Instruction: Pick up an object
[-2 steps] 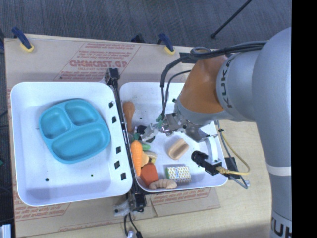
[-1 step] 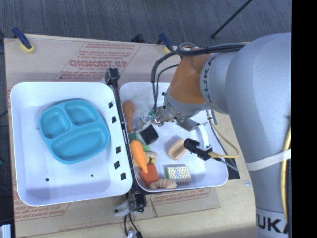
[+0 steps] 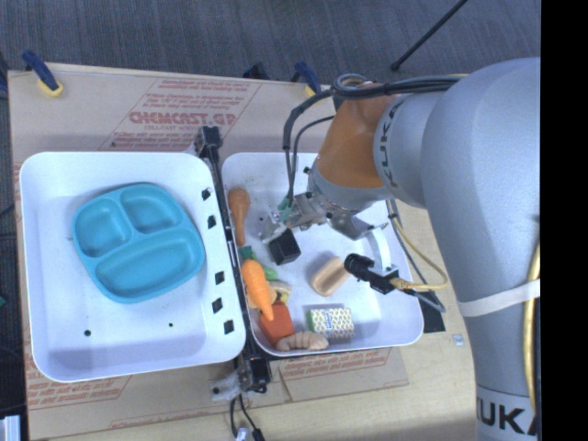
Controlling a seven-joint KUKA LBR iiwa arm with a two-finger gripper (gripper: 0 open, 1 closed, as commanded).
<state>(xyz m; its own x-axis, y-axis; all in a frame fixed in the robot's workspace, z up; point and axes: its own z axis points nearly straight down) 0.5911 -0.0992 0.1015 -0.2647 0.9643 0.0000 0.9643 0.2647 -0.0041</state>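
the bench (image 3: 138, 108), covered with printed brown cardboard, carries 2 shallow white bins side by side: the left bin (image 3: 55, 338) and the right bin (image 3: 404, 324), touching along a black-clipped seam.

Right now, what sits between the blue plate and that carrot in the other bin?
In the camera view, the two bins' adjoining white walls with black clips separate the blue plate from the carrot.

Robotics lab setup. Grey KUKA arm (image 3: 478, 200) reached over bench (image 3: 184, 108) of brown board printed "CHEMCAST GP", held by blue clamps (image 3: 43, 72). Two white bins (image 3: 55, 338) sat joined by black clips (image 3: 220, 278). Loose cables (image 3: 312, 122), grey carpet (image 3: 138, 12) beyond.
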